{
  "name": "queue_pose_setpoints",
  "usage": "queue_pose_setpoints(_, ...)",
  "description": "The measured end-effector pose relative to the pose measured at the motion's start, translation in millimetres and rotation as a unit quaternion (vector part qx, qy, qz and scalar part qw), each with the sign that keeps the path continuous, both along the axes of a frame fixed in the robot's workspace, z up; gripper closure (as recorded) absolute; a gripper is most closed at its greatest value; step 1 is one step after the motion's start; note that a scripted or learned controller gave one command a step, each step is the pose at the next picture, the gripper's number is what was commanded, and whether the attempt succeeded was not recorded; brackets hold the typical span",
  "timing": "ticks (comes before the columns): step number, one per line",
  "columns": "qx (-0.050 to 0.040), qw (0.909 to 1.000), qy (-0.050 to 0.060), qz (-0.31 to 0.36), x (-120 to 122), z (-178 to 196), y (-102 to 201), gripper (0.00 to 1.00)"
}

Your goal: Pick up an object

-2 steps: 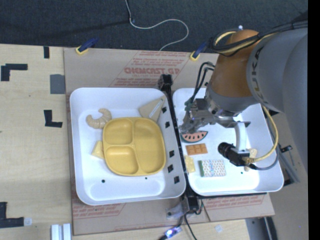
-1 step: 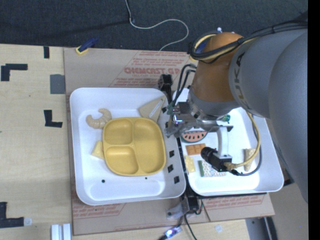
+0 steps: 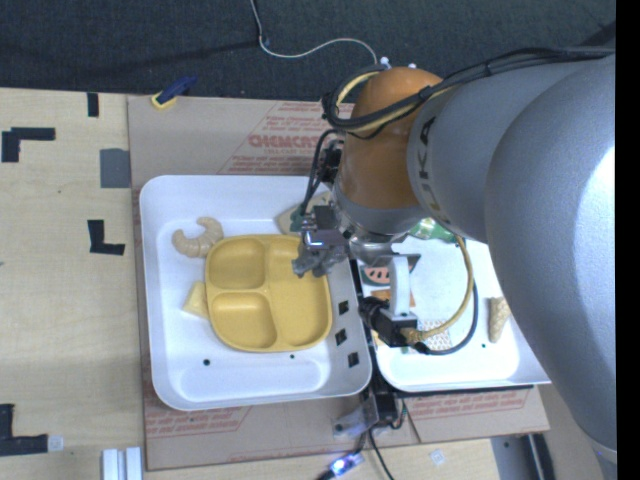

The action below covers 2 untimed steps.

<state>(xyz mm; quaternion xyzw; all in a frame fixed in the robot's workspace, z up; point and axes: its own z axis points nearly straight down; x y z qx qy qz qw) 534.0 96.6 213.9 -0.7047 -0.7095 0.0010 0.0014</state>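
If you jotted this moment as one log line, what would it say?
hand: over right edge of yellow divided tray | left bin: tray, tan curved piece | grasp: cannot tell

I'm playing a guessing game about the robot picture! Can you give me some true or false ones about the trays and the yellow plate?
1. The yellow divided plate lies in the left bin. True.
2. The plate is blue. False: it is yellow.
3. A tan croissant-shaped toy lies beside the plate. True.
4. The croissant toy sits in the right bin. False: it is in the left bin.
5. The gripper hangs above the plate's right edge. True.
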Motion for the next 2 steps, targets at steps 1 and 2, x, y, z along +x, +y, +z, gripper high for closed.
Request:
queue_pose_setpoints(1,-0.0005,1.0,0.0,-0.002,1.9,1.9,-7.5,1.0)
queue_pose_setpoints(2,-0.0006,1.0,0.0,-0.002,3.9,-0.2,0.3,1.0)
